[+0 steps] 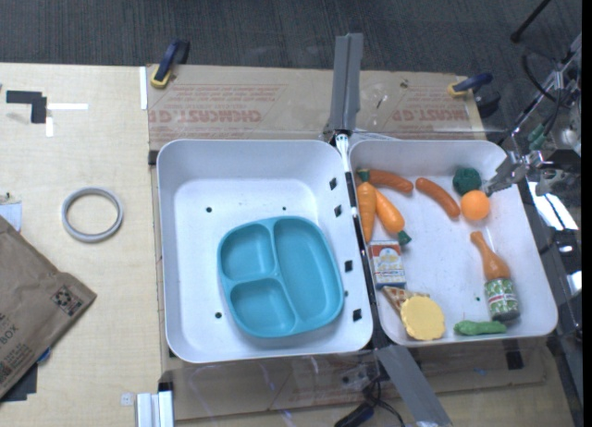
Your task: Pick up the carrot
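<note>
Two carrots lie side by side at the left of the right bin (pixel 527 231). One carrot (pixel 367 211) runs along the bin's left wall. The other carrot (pixel 389 212) slants beside it, with a green tip towards the front. My gripper (pixel 507 176) hangs over the bin's far right corner, just right of an orange ball (pixel 474 205) and well away from both carrots. Nothing shows in its grasp.
The right bin also holds two sausages (pixel 437 196), a green broccoli piece (pixel 466 178), a bottle (pixel 496 282), a small box (pixel 388 264), a pizza slice (pixel 398 298), a yellow cookie (pixel 424 317) and a green pod (pixel 479 327). A blue divided plate (pixel 279 275) lies in the left bin (pixel 185 231).
</note>
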Robot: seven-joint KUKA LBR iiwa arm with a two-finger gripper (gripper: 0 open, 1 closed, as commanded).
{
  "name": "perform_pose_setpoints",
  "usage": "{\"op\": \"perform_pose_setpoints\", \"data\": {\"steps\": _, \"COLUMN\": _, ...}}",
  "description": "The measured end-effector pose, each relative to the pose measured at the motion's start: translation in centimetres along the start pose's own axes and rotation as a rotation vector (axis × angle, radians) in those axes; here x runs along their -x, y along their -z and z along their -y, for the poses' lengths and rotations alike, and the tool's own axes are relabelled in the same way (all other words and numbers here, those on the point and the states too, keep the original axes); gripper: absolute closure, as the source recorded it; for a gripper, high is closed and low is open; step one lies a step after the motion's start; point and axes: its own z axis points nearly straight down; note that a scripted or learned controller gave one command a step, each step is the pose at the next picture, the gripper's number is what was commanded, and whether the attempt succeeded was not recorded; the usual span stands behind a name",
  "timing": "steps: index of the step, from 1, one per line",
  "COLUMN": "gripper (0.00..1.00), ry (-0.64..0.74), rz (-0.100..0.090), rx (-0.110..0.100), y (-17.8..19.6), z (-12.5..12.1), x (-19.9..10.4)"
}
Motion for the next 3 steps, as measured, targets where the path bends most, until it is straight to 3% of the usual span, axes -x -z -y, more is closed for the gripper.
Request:
{"op": "perform_pose_setpoints", "data": {"steps": 1, "gripper": 0.0, "ry": 0.088, "rz": 0.001, "rx": 0.002, "y": -9.4, "z": -5.3, "x": 2.5}}
{"op": "perform_pose_setpoints", "data": {"steps": 2, "gripper": 0.0, "ry": -0.147, "rz": -0.014, "rx": 0.0, "y": -17.3, "z": -5.5, "x": 1.6}}
{"op": "perform_pose_setpoints", "data": {"steps": 3, "gripper": 1.0, "ry": -0.147, "rz": -0.008, "rx": 0.007, "y": -15.9, "z": -5.7, "x": 1.9}}
